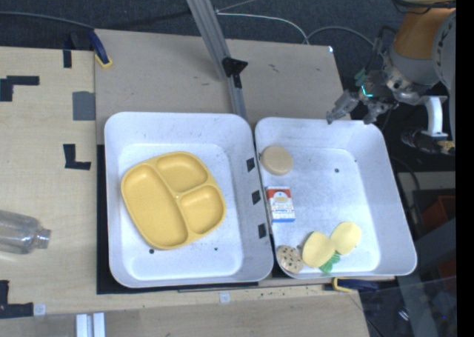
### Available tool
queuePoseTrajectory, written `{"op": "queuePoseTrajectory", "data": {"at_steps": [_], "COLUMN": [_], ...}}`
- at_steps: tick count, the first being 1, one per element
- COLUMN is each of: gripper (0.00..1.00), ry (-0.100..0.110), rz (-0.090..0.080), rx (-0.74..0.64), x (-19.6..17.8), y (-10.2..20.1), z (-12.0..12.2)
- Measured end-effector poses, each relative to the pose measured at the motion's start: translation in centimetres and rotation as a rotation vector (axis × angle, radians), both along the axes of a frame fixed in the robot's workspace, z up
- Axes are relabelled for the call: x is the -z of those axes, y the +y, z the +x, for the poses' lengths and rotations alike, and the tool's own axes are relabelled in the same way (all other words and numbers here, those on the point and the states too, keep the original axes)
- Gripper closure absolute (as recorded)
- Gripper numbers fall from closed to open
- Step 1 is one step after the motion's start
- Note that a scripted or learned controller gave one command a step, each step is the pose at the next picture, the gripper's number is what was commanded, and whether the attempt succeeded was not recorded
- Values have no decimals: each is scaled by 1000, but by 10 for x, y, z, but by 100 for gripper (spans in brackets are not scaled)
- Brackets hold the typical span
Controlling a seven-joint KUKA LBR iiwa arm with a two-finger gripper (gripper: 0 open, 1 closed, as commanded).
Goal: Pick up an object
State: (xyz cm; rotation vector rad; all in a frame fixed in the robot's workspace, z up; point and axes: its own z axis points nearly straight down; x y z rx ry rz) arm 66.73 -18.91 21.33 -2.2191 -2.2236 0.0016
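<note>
High slanted view over both bins [255, 135]

Nothing really readable here. The small carton [281, 205], just below the round tan disc [276, 159], has red-and-white printing, way too blurry.

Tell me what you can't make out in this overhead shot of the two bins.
- Pincer: small and dark at the right bin's far corner; open or shut is unclear.
- Small carton: its label print is too small to read.
- Green thing: mostly hidden under the yellow pieces.
- Clear bottle: cut off by the left edge.
</note>
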Motion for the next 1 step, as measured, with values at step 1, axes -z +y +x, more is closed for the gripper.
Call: {"op": "queuePoseTrajectory", "data": {"at_steps": [1], "gripper": [0], "ry": [17], "rz": [5], "rx": [3], "x": [102], "y": [-21], "z": [12]}}
